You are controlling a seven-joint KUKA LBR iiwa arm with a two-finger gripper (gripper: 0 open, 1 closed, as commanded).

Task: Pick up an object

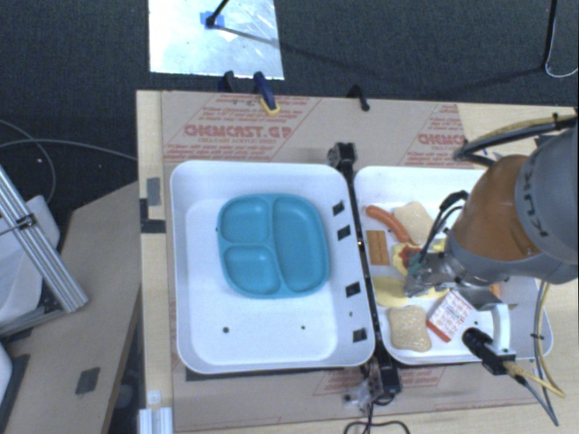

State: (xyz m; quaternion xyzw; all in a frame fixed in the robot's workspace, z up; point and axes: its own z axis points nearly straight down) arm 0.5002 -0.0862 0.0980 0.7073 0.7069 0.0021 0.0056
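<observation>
Nearest of all is a speckled slice of bread (409, 327), lying at the near edge of the right bin (378, 188). Just to its right sits a small red and white packet (449, 315). Behind the bread is a flat yellow piece (387, 288), maybe cheese, and past that an orange cracker (377, 247). Farther back lie a sausage (388, 221) and a pale bread roll (415, 217), side by side and touching. The sausage is long and thin; its long line runs from far left to near right, with one round end pointing to the far left corner of the bin. The gripper (418, 277) is low in the middle of this bin, over the pile, close to the yellow piece and a small red thing. How wide it is, and whether it has anything, I cannot tell, because the big grey and orange arm (507, 220) hides much of it. I think this is the reaching-down step, with nothing lifted yet. Next it would need to close on one toy food and then lift straight up. The food is crowded, so it could grab two things or slip off. On the left, the left bin (194, 333) has a blue tray (273, 245) with three parts, well apart from the gripper.
</observation>
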